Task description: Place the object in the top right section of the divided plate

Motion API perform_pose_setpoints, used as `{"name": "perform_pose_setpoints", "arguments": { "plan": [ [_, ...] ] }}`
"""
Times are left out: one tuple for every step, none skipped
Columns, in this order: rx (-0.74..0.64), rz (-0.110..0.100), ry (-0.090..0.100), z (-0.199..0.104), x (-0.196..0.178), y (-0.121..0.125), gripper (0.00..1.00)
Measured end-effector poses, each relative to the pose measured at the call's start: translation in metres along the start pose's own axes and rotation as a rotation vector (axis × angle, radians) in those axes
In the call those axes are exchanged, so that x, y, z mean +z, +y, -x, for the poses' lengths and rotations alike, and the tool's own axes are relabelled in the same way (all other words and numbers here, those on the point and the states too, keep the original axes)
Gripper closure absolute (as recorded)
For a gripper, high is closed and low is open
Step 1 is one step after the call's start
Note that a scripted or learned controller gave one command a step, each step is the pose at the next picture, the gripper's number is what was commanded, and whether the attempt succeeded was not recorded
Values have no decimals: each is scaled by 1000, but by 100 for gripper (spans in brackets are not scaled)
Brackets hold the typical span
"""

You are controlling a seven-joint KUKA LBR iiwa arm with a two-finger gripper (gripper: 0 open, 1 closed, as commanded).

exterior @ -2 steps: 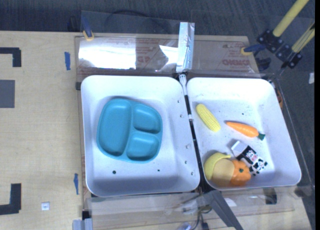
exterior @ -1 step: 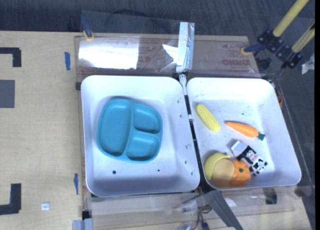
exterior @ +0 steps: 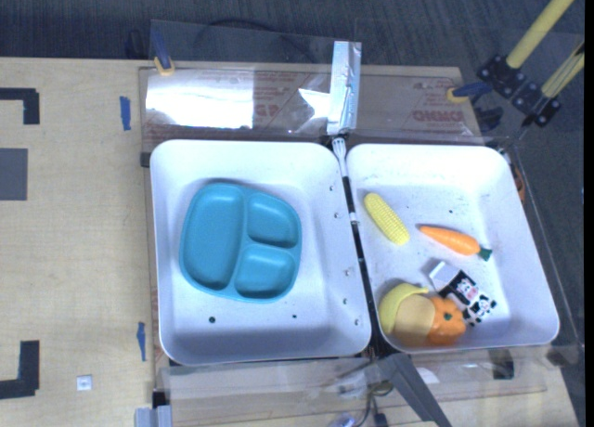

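Note:
A blue divided plate (exterior: 215, 235) lies in the left white bin (exterior: 176, 323). It has one long section on its left and two smaller ones on its right, and nothing lies in its top right section (exterior: 272, 218). The right white bin (exterior: 529, 314) holds a yellow corn cob (exterior: 385, 218), an orange carrot (exterior: 450, 240), a yellow-green fruit (exterior: 401, 307), a small orange fruit (exterior: 445, 320) and a black-and-white toy piece (exterior: 467, 292).
A clear upright panel (exterior: 345, 86) stands behind the seam between the bins. Yellow-handled clamps (exterior: 524, 63) sit at the upper right. A grey strut (exterior: 418, 395) crosses the front edge below the right bin.

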State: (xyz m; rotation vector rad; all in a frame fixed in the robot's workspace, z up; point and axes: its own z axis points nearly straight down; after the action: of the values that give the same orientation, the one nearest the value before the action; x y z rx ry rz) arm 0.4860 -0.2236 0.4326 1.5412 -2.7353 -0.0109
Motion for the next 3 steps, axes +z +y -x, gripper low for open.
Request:
{"name": "perform_pose_setpoints", "arguments": {
  "plan": [
    [-323,2,-1,-2,135,5,0],
    [-657,-5,-1,-3,126,4,0],
    [-1032,-6,0,6,77,9,0]
  ]
}}
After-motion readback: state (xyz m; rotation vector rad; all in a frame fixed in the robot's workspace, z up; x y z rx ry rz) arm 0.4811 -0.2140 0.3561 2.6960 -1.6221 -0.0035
